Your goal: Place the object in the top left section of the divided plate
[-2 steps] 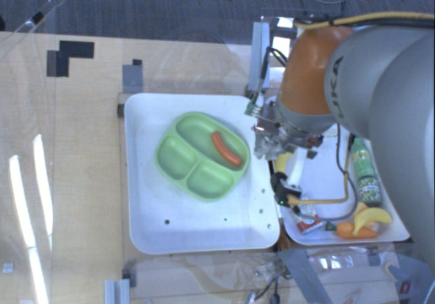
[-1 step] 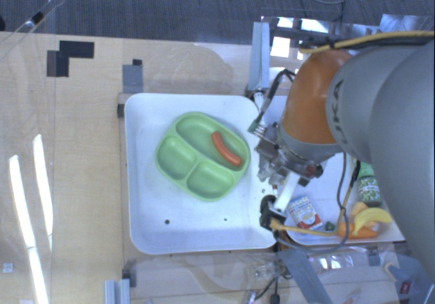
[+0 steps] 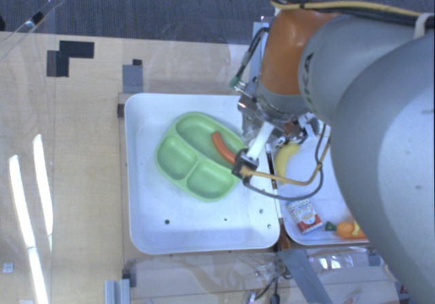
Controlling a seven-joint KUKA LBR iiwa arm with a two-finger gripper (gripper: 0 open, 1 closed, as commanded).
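Camera view, looking down on the bench: the green divided plate [image 3: 162, 158] sits in the left bin [image 3: 177, 228], turned at an angle. The object, an orange-red sausage [image 3: 222, 147], lies slantwise in the plate's long section, the one on its far right side, with its lower end close to the rim. The two smaller sections, at the left and near side, hold nothing. The gripper [image 3: 253, 131] hangs right over that right edge of the plate, just beside the sausage, under the orange-banded wrist. Wide or narrow? I cannot tell from this angle, and nothing is seen in its grasp. Over in the right bin [image 3: 291, 233], a banana [image 3: 287, 157], a small carton [image 3: 304, 215] and an orange item [image 3: 348, 230] lie beneath the arm.
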